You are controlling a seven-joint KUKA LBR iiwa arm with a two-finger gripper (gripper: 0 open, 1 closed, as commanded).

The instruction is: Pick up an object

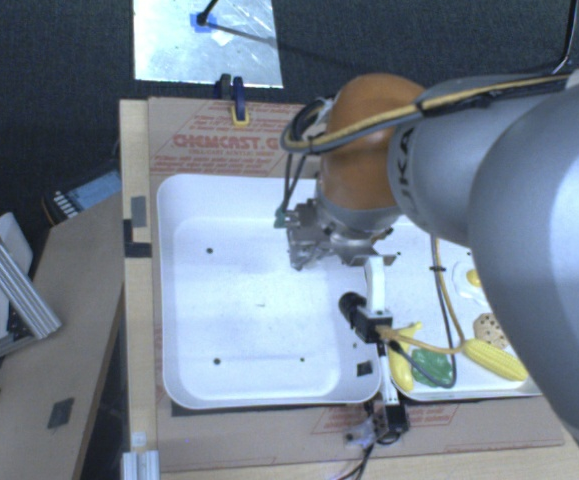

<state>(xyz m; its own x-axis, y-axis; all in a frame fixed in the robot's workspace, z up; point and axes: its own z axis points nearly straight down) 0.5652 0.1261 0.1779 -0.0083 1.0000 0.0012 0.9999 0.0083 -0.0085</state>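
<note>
My gripper (pixel 300 251) hangs over the right side of the left white bin (pixel 184 268), below the orange band of the wrist; nothing shows beneath it on the bin floor. The objects lie in the right bin (pixel 489 393), mostly hidden by the arm: a yellow banana-shaped piece (pixel 401 366) at its front left corner, a green object (pixel 433 367) beside it, a yellow corn cob (pixel 496 359), a speckled brown cookie (pixel 486 326) and a pale yellow-and-white item (pixel 470 278) further back. The gripper is well left of all of these.
The big grey arm (pixel 509 208) covers most of the right bin. A brown cardboard sheet (pixel 219 138) lies under both bins. A shiny foil square (pixel 207 26) sits at the back, and aluminium rails (pixel 4 278) stand at the far left.
</note>
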